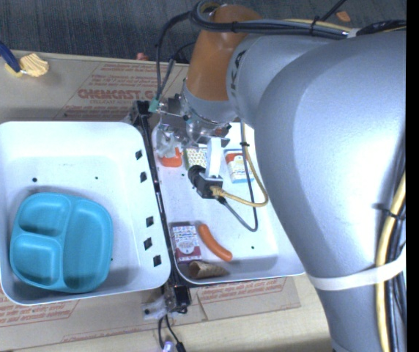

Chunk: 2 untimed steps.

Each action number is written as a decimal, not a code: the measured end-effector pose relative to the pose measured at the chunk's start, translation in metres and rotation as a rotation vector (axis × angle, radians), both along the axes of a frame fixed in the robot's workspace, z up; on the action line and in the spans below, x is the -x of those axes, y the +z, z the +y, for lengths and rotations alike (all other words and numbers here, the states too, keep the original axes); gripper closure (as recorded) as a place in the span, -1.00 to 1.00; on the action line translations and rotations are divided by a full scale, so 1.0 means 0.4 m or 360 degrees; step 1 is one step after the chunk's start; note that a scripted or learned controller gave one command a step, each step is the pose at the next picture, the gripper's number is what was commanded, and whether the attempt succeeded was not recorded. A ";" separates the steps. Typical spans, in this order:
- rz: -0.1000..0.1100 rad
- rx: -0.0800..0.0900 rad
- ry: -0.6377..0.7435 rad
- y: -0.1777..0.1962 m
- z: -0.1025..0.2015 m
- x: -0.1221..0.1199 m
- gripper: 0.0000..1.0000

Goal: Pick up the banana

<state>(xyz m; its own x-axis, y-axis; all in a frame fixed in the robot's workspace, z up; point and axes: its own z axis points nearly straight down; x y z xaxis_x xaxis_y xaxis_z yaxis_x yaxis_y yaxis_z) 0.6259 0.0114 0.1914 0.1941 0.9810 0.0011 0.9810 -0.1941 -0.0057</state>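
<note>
In the left bin point(4, 145) we see a blue divided tray point(61, 240). In the right bin point(264, 255) a red packet point(185, 242) lies beside a carrot point(215, 243). The claw point(189, 141) hangs over that bin's far end; we cannot tell whether it is released or clenched, nor where the banana lies.

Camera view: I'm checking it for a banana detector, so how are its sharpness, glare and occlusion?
Camera view: soft and slightly blurred throughout; even lighting, with mild glare on the shallow white right bin floor; the large grey arm hides much of that bin; faint shadow beside the turquoise divided plastic tray in the left white bin.
</note>
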 end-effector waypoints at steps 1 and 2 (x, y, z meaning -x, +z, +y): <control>-0.0012 0.0003 -0.0129 0.598 0.141 0.109 1.00; -0.0008 0.0004 -0.0039 0.652 -0.069 0.139 1.00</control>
